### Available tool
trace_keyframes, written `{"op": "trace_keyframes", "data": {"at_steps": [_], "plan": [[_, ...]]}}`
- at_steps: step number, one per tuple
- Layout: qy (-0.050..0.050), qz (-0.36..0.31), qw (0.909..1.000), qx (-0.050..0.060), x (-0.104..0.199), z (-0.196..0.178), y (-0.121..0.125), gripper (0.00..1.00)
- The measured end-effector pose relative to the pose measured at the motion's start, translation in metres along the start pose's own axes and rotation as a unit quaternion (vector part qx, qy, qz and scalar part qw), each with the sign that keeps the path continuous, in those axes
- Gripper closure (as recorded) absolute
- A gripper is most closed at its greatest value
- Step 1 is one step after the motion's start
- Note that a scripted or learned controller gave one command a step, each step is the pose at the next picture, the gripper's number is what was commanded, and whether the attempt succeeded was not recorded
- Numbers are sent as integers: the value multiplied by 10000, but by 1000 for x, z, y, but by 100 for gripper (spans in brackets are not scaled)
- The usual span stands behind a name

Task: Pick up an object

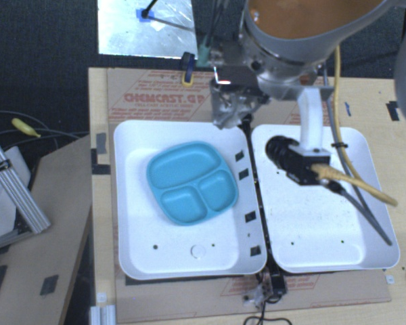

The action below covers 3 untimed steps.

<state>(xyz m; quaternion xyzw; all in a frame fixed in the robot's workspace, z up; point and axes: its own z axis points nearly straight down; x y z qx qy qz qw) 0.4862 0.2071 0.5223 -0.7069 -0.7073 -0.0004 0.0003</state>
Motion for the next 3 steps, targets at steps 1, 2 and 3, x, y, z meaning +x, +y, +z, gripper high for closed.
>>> {"op": "trace_keyframes", "data": {"at_steps": [1,2,3], "plan": [[8,-24,10000,-14,28,-13,0,100],[-3,3,10000,-1,-21,39,0,100],[5,-21,10000,-17,-20,27,1,100]]}}
